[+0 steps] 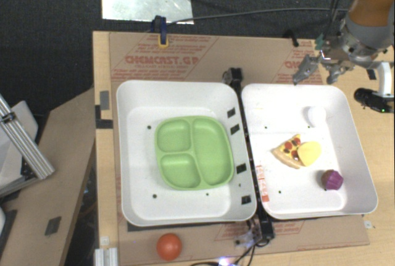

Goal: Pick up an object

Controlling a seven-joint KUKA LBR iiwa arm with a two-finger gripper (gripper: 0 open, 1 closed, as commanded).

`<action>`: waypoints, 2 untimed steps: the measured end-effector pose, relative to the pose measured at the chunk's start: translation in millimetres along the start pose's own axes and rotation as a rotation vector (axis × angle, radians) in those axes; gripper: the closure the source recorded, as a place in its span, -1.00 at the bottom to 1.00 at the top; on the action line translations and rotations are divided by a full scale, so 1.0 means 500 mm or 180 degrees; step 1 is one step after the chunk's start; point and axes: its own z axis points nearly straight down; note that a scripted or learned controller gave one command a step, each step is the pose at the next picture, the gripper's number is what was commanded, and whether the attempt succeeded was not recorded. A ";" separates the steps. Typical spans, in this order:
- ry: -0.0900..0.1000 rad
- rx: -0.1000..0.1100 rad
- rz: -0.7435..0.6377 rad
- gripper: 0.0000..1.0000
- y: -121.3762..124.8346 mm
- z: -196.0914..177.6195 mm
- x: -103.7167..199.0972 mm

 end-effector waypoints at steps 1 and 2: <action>-0.0005 -0.0037 -0.0006 -1.00 0.004 -0.015 0.000; -0.0006 -0.0030 0.0001 -1.00 0.006 0.095 -0.019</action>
